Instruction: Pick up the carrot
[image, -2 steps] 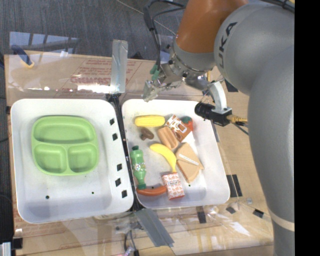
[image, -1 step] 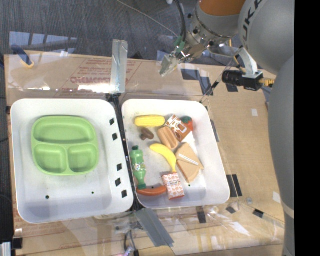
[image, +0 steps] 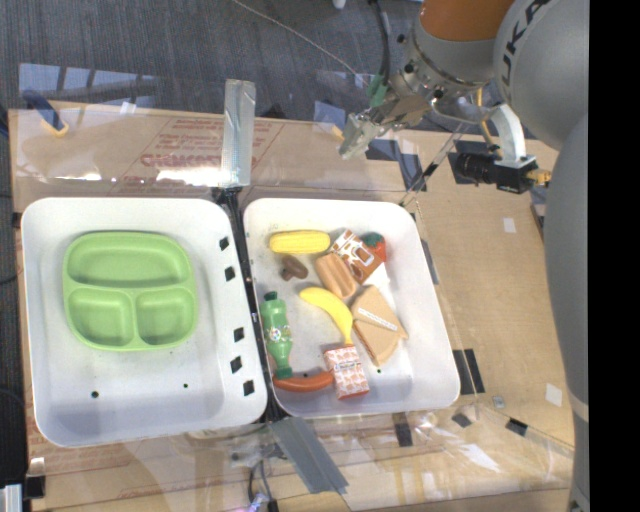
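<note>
The carrot (image: 367, 258) appears to be the orange piece with a dark green end. It lies at a slant in the back right part of the right bin (image: 432, 330), pressed against a red-and-white box (image: 347, 244) and a brown bun-like piece (image: 335, 276). My gripper (image: 357, 133) hangs above the cardboard behind the right bin, well apart from the carrot and higher than the bin's rim. Nothing shows in it.
The right bin also holds a corn cob (image: 299, 241), a banana (image: 330, 310), a bread slice (image: 377, 325), a green bottle (image: 275, 335), a long orange-red piece (image: 303, 381) and a small red carton (image: 346, 371). A green divided plate (image: 128, 289) sits in the left bin (image: 40, 330).
</note>
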